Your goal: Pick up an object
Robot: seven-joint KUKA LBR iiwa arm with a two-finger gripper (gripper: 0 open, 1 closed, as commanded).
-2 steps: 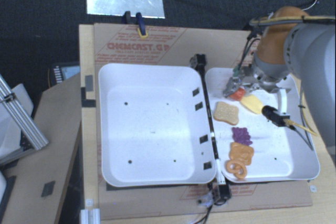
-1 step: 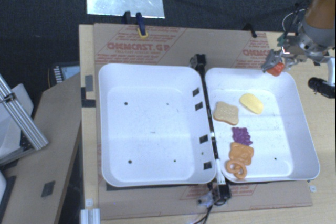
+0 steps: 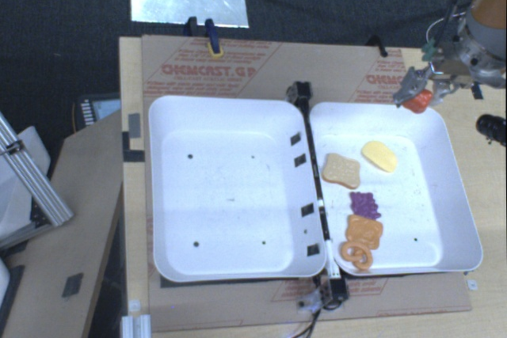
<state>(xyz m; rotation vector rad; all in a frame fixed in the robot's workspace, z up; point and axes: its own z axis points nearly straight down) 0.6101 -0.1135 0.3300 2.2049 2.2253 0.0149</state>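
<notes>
right bin (image 3: 455, 170) – five items inside | left bin (image 3: 158, 170) – beside it

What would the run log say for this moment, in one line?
gripper: above right bin far rim, red object at fingers | in bin: bread slice, yellow piece

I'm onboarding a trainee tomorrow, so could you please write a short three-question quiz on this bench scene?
1. True or false: the toast slice lies in the left bin.
2. Which item lies nearest the right bin's front rim? A) yellow piece B) purple grapes C) orange pretzel
3. Fill in: the small red item at the end effector sits above the right bin's ____ rim.

Key
1. False: it lies in the right bin, near the divider.
2. C
3. Back. Whether the end effector actually grips the red item cannot be told from this view.
</notes>
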